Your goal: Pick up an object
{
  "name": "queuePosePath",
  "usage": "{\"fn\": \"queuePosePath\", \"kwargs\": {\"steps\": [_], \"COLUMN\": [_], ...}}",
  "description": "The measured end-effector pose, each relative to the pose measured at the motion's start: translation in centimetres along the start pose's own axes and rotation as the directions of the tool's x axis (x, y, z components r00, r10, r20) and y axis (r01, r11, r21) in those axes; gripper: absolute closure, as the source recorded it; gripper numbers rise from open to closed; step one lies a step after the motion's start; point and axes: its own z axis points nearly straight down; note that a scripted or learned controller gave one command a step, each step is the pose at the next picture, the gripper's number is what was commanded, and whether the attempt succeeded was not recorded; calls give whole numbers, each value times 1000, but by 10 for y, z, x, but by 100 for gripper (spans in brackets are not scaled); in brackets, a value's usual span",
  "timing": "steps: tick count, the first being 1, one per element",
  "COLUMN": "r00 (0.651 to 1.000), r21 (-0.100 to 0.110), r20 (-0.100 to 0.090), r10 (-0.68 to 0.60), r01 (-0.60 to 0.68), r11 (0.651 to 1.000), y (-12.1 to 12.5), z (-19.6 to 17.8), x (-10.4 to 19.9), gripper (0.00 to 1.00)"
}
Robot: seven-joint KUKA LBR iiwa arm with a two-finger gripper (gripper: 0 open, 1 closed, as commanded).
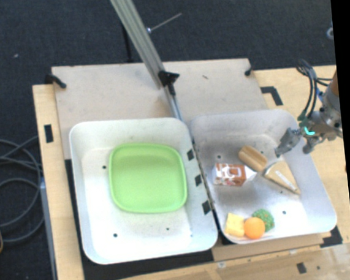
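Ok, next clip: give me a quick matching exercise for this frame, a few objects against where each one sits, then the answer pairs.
Objects:
1. green plate
2. orange ball
3. gripper
4. red-and-white packet

Places:
A. front edge of the right bin
B. over the right bin's right side
C. left bin
D. left part of the right bin, near the divider

Pairs: 1-C, 2-A, 3-B, 4-D

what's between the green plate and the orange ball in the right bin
In the camera view, between the green plate and the orange ball lie the two bins' touching walls and a yellow block beside the ball.
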Motion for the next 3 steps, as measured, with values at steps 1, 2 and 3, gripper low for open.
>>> {"fn": "queuePosePath", "kwargs": {"steps": [1, 2, 3], "r00": [1000, 1000, 1000], "r21": [0, 4, 5], "r20": [0, 0, -1], "r10": [0, 0, 0], "r01": [0, 0, 0], "r11": [1000, 1000, 1000], "y": [0, -3, -5], "z": [0, 42, 105], "x": [0, 0, 2], "gripper": [0, 0, 0]}}
